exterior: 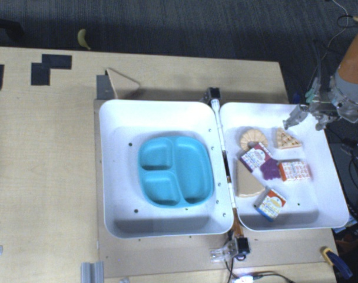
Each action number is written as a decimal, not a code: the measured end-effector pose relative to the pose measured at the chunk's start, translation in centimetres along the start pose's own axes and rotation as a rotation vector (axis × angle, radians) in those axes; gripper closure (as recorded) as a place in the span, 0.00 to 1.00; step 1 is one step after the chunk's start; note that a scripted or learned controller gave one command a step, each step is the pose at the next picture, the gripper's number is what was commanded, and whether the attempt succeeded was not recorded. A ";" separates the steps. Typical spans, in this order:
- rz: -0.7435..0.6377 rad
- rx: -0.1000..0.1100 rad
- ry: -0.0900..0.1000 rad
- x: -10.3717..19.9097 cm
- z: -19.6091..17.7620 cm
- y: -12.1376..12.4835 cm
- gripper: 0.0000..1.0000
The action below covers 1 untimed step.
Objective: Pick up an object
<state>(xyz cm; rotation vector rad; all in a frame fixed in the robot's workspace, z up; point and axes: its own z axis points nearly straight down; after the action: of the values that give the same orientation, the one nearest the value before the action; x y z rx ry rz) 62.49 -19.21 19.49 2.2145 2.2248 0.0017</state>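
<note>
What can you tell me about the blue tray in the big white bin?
The blue tray looks like smooth plastic, a rounded rectangle split into three compartments: two smaller ones on the left side, one long one on the right. It lies flat, open side up, near the middle of the left white bin, resting on its floor. Its compartments hold nothing.

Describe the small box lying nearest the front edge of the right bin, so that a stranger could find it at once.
Start at the right white bin, the one holding small items. Go to its near edge, below the purple piece. There a small box lies tilted, apart from the others; it alone has a blue side with an orange and white face.
</note>
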 end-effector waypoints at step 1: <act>0.002 -0.006 -0.002 -0.2 10.7 -4.9 0.00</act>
<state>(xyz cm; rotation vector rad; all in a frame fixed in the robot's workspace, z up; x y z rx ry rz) 57.58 -19.42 8.82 2.2128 2.2182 0.0066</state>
